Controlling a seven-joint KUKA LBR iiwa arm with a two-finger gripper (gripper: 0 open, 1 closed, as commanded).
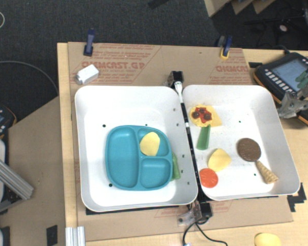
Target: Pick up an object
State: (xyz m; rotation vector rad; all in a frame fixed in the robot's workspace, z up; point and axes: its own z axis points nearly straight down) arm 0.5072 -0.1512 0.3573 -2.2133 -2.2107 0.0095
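I see a blue tray (136,159) in the left bin (87,137) — food toys in the right bin (256,101); the claw's state I cannot tell.

Red print on the cardboard sheet (143,60) under the bins, mirrored and faint, large word perhaps "CHEMCAST", smaller lines unreadable

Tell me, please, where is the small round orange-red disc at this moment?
The small round orange-red disc lies in the right white bin, at its near left corner, touching the pale yellow piece just behind it.
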